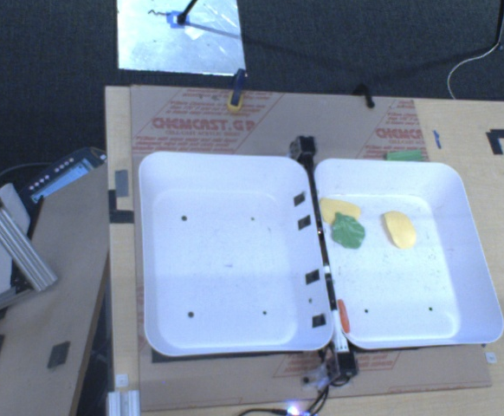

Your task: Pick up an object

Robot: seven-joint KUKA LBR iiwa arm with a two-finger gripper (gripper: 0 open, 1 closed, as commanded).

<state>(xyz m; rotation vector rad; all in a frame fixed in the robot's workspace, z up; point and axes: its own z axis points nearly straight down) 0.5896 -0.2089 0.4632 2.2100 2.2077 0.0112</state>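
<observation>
While the yellow oval [399, 230] is lying alone in the right bin [473, 232], apart from the green piece [348, 231], it is looking light and smooth, probably slippery, so gripping across its narrow sides is seeming best.

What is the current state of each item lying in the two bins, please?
Green piece: lying flat in the right bin, touching the yellow wedge.
Yellow wedge: flat, near the divider.
Yellow oval: flat, apart from the others.
Orange piece: lying along the right bin's inner edge.
Left bin: level on the bench.
</observation>
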